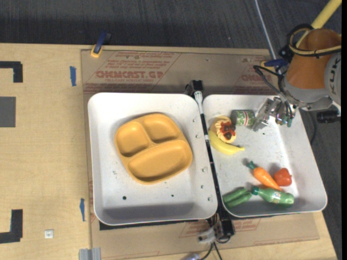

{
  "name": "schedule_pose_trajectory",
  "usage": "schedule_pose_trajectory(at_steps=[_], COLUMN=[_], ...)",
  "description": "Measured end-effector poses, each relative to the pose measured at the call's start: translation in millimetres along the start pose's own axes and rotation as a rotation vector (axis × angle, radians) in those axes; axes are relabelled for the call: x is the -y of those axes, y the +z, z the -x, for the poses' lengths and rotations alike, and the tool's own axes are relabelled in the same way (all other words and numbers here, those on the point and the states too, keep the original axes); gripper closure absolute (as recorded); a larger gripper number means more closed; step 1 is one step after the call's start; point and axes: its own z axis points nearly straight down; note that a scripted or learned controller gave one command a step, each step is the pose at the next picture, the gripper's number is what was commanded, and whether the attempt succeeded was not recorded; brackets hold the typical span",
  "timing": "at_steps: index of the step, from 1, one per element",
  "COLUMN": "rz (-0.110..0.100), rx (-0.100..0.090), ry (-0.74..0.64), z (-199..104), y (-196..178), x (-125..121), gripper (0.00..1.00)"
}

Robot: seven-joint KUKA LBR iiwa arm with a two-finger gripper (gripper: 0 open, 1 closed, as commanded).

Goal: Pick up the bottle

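The bottle [274,197], green with a white label, lies on its side near the front edge of the right bin [303,145], touching the green pepper [237,196] on its left, just below the carrot [262,176] and tomato [282,176]. It is well apart from the gripper [269,115], which is at the bin's back beside a small can [242,117]; whether its fingers are apart or together cannot be told. The left bin [103,145] holds 1 yellow tray [153,146].

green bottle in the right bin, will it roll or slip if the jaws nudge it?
The green bottle lies on its side against the carrot, so a nudge probably rolls it. Its surface looks glossy, so likely slippery. It looks like a small toy, probably light and easily knocked away.
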Motion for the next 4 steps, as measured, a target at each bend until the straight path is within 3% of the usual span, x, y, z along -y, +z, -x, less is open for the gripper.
schedule_pose_trajectory(at_steps=[1,2,4], rz=[0.0,0.0,0.004], rx=[0.002,-0.003,0.011], ry=[-0.119,-0.392,-0.389], z=[-0.7,-41.4,-38.6], y=[-122.3,-95.0,-117.2], x=[39.7,66.9,64.6], gripper=[1.0,1.0,1.0])
